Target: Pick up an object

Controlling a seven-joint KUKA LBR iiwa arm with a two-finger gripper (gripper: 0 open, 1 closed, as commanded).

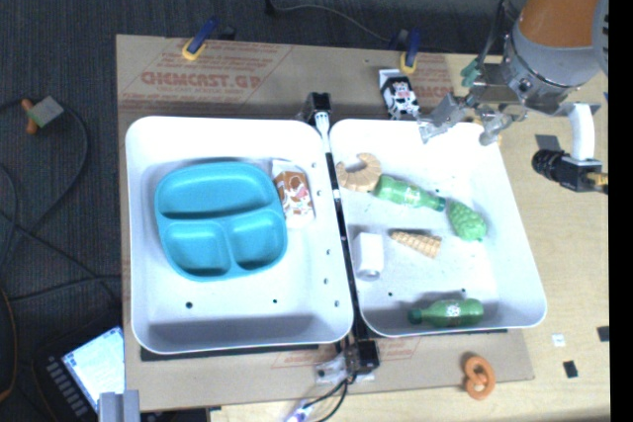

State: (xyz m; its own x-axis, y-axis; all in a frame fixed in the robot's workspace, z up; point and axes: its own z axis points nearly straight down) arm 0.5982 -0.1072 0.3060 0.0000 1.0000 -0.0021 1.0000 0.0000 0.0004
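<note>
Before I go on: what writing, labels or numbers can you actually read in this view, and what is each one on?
Red print on the brown board behind the bins: blurred, not safely readable.
Packet beside the blue tray: printed, too small to read.
Labels on the two green bottles: too small to read.
Small black-and-white item on the board: no legible text.

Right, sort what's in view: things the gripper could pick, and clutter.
For picking: green bottle, second green bottle, ice cream cone, white cup, biscuit, blue tray.
Clutter: clamps, orange ring, cables.
</note>
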